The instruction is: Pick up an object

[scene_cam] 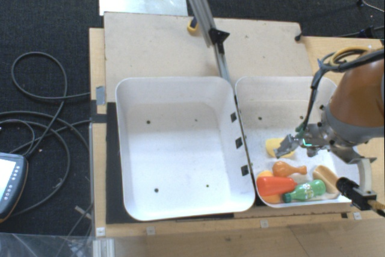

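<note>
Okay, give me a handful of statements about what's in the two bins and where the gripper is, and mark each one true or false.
1. The green bottle lies in the right bin. True.
2. The left bin holds the orange carrot-like toy. False: the orange toy is in the right bin, near its front edge.
3. The gripper is over the right bin, beside the yellow object. True.
4. The green bottle stands upright. False: it lies on its side along the bin's front wall.
5. The red-orange object sits next to the green bottle. True.
6. The arm reaches over the left bin. False: it stays above the right bin.
</note>
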`<state>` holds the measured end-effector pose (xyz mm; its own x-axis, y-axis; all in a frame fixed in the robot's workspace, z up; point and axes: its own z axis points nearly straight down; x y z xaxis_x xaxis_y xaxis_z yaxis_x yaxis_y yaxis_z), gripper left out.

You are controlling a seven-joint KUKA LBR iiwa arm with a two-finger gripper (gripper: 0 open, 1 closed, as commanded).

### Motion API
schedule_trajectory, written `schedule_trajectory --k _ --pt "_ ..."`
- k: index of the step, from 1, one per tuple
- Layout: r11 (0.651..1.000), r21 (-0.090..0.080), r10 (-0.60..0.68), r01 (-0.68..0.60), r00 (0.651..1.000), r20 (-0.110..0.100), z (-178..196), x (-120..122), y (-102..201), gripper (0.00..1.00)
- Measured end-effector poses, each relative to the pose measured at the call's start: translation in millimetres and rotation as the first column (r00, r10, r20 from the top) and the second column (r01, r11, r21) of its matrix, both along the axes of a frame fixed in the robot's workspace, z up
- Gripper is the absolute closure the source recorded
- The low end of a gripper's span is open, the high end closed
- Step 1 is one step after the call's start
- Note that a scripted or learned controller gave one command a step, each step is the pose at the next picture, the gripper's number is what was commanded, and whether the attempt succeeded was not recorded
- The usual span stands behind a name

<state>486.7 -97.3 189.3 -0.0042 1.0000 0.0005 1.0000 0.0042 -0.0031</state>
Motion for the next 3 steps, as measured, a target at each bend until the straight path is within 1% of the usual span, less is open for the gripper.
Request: schedule_trajectory --k 1,2,3 --pt "1.000 0.000 -0.003 0.003 1.000 0.004 2 1 0 0.00" --pt "1.000 0.001 -0.004 0.004 1.000 0.000 -41 -3 -3 0.00" --pt "1.000 0.000 -0.004 0.004 1.000 0.001 -94 -3 -3 0.00"
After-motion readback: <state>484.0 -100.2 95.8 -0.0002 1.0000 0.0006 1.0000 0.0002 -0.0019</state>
